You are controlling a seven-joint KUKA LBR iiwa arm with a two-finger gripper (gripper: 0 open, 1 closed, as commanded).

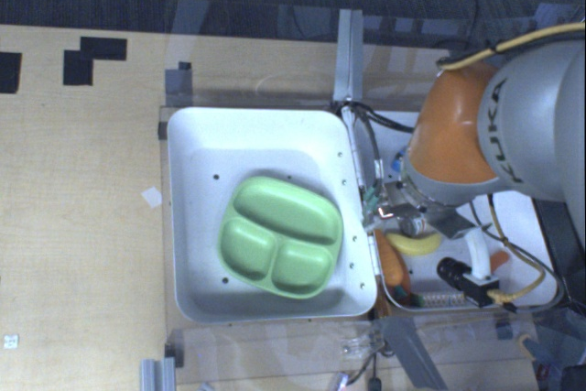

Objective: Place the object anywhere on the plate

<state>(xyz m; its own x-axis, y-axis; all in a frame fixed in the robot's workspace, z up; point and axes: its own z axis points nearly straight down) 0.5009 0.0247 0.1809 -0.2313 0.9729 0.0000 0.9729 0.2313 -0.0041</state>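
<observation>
- Tool [401, 217]: positioned over the left part of the right bin [526, 220], close to the wall shared with the left bin [197, 197]. The grey and orange arm [476, 133] covers it from above and extends in from the right.
- Tool state: cannot be determined; the wrist blocks the view of the grasping end. Nothing can be confirmed as held.
- Banana [414, 244]: yellow, located in the right bin, directly on the near side of the tool. Only part of it shows below the wrist. Contact with the tool cannot be confirmed.
- Plate [275, 208]: green, with rounded corners and three compartments, one long section on the far side and two smaller sections on the near side. It rests on the floor of the left bin, slightly right of centre and turned at an angle to the bin walls. All three compartments are bare.
- Banana and plate: in separate bins, with the shared wall between them.
- Orange object [392, 266]: elongated, in the right bin just beside the left wall, immediately near-left of the banana.
- Table [82, 197]: pale wood, carrying both bins; black square markings [92, 59] lie at its far left.
</observation>
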